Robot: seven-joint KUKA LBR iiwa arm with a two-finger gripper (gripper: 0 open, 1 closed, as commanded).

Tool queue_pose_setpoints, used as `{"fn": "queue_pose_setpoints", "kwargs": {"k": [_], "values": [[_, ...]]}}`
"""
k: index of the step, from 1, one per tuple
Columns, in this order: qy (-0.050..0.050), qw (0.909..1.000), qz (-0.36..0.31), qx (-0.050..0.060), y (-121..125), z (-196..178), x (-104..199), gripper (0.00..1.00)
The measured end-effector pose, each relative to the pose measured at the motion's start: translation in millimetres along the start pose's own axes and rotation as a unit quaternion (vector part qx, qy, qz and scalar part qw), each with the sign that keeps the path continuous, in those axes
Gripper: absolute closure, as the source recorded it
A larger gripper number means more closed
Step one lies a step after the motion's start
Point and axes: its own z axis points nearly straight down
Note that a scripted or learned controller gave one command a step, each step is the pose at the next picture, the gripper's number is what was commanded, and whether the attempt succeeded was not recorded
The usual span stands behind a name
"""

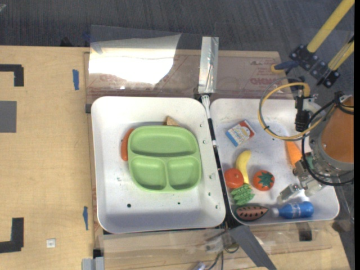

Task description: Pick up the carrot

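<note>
The carrot [292,152] is a short orange piece lying near the right wall of the right bin [270,114]. My gripper [297,183] hangs low over that bin, just in front of the carrot and above a blue toy [296,210]. Its silver fingers [289,192] stand apart and open, with nothing between them. The arm's orange band [340,139] and its cables hide the bin's right edge and part of the carrot's right side.
The right bin also holds a small white and blue box [240,133], a banana [243,163], two red-orange tomato-like toys [262,180], a green piece [243,194] and a dark watermelon slice [251,212]. A green divided plate [164,157] lies in the left bin [107,167].
</note>
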Motion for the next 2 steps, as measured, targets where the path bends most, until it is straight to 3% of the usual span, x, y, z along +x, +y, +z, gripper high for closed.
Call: {"fn": "queue_pose_setpoints", "kwargs": {"k": [1,2], "values": [[0.003,0.9995,-0.031,0.001,3,24,-10,0.00],[0.001,0.9995,-0.032,0.005,-1,13,-15,1.00]]}}
